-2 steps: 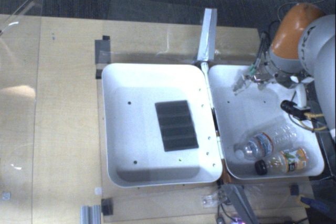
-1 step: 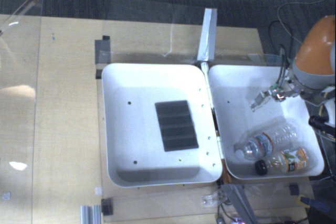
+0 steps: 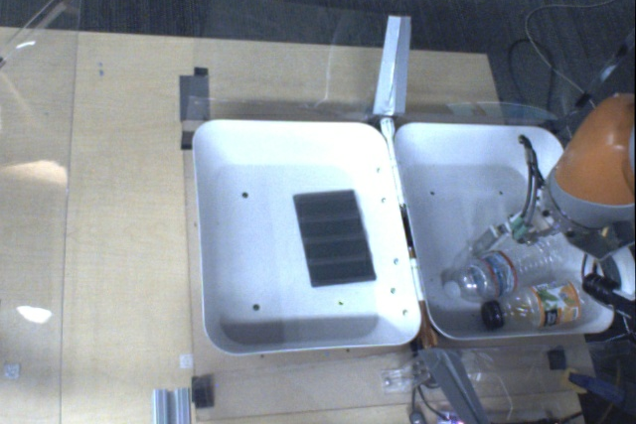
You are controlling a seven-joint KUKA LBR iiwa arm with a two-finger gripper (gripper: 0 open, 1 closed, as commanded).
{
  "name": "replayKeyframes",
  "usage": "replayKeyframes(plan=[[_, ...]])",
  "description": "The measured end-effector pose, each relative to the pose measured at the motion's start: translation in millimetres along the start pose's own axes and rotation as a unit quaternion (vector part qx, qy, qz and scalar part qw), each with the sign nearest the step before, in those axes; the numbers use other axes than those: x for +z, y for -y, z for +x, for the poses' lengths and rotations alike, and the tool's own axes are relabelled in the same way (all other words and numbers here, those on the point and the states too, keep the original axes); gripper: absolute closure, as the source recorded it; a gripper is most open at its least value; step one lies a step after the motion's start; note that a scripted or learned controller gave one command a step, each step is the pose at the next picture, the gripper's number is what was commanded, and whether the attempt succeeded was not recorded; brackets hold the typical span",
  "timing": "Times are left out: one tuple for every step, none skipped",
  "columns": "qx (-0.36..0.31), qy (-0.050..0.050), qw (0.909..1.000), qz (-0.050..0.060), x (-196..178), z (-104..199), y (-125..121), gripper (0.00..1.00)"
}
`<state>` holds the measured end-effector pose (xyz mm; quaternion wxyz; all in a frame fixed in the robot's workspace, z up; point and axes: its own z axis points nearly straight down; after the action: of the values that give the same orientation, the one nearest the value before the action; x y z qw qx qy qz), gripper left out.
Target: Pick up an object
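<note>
Bottles sit at the near edge of the right bin (image 3: 437, 164): a clear bottle (image 3: 487, 275) on its side and a labelled bottle (image 3: 535, 306) with a black cap just in front of it, touching or nearly so. Over in the left bin (image 3: 229, 213) there's a dark ribbed block (image 3: 334, 236) lying flat, well apart from everything. Gripper (image 3: 517, 229) is down right by the clear bottle's far end, but honestly I can't tell how the fingers stand, too small and cluttered. Nothing's visibly lifted, so I'd say the pick isn't done yet.
</note>
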<state>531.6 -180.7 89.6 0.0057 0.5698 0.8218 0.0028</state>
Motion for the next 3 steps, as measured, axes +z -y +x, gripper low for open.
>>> replayKeyframes(plan=[[-0.077, 0.003, 0.997, -0.005, -2, 56, 19, 0.0], [-0.077, 0.003, 0.997, -0.008, -14, 56, 16, 1.0], [-0.077, -0.002, 0.997, 0.001, -117, 75, -59, 1.0]])
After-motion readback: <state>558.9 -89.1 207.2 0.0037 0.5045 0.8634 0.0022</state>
